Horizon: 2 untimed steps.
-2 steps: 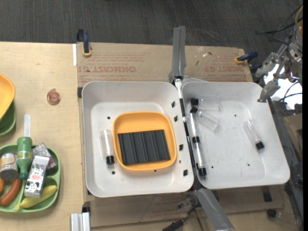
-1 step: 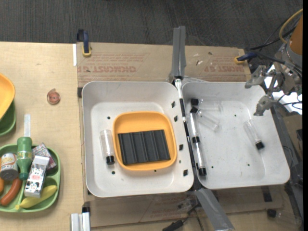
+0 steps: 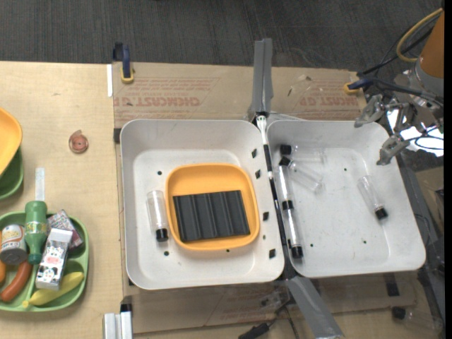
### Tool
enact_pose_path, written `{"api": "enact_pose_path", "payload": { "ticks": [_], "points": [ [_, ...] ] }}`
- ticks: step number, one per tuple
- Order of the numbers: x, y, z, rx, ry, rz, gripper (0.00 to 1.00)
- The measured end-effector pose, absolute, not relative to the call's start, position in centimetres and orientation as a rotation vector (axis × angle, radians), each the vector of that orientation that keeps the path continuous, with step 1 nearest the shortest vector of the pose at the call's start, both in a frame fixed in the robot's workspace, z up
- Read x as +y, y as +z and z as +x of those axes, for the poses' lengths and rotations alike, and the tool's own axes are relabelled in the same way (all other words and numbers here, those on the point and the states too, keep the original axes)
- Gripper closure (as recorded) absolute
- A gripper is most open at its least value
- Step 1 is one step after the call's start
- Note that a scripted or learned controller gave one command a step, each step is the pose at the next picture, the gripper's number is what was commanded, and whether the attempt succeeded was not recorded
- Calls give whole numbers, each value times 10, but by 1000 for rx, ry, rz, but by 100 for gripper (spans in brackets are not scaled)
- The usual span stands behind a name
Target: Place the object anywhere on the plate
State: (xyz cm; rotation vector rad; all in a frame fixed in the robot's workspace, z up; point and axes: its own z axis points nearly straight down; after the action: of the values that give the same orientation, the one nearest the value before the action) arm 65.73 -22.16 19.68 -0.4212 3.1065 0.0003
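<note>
Showing a clear vial (image 3: 370, 193) with a dark cap, lying loose and slanted right of centre in the right bin (image 3: 339, 239), cap end pointing toward the lower right of the frame. Taking this vial as the likeliest object of the task, though not being certain of it. Also showing fainter clear tubes (image 3: 305, 179) toward that bin's upper left, well apart from the vial, and a long tube (image 3: 288, 214) lying along its left wall.

Showing the orange plate (image 3: 212, 171) at the middle of the left bin (image 3: 141, 260), already carrying a black ridged block (image 3: 212, 215) across most of its floor. Showing a capped vial (image 3: 156, 214) just beside the plate's left rim, on the bin floor and not on the plate.

Showing the gripper (image 3: 379, 131) at the upper right of the frame, hanging over the right bin's upper right corner, fingers apart and clamping nothing.

Judging the step in hand as the approach before any grasp, with nothing yet lifted. Calling next for a shift toward the lower left until above the slanted vial, turning the wrist so as to be closing across the vial's narrow body, then descending. Expecting smooth round glass or plastic to be rolling or slipping under an off-centre pinch. Leaving only the plate's bare rim and edges for the setting-down.
</note>
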Motion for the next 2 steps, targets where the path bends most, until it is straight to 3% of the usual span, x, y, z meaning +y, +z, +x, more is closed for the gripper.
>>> {"api": "enact_pose_path", "payload": {
  "ticks": [2],
  "points": [
    [-221,231,660,2873,-1,-1253,0]
  ]
}}
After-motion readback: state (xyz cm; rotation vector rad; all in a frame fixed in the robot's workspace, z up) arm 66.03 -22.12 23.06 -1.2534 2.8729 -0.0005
